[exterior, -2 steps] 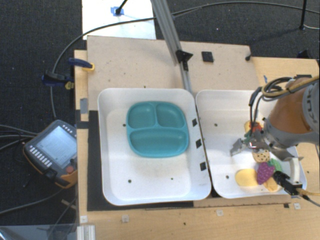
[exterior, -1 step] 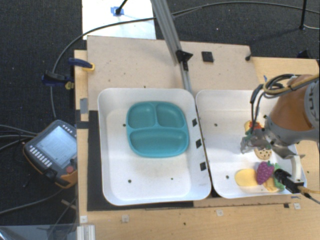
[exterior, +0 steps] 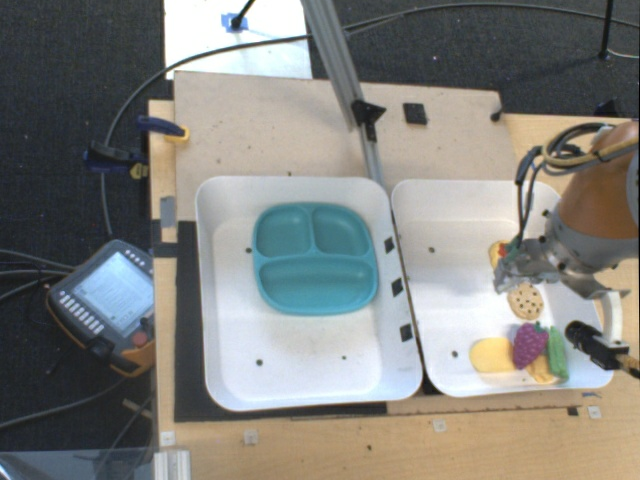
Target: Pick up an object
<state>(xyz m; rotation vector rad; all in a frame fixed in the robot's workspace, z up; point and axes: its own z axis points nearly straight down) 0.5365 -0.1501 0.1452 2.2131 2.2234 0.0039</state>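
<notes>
The arm reaches in from the right over the right bin, and its claw hangs low near the bin's right side. Whether the claw is spread or pressed together cannot be told from this angle.

Just below the claw, almost touching it, lies a round cookie with dark spots. A small orange and yellow piece peeks out at the claw's left edge, partly hidden by it.

Further toward the front right corner of the same bin sits a small cluster of toy food: a yellow lemon shape, a purple bunch of grapes touching it on the right, and a green piece just beside the grapes.

The left bin holds a teal divided plate, well apart from the claw.
</notes>
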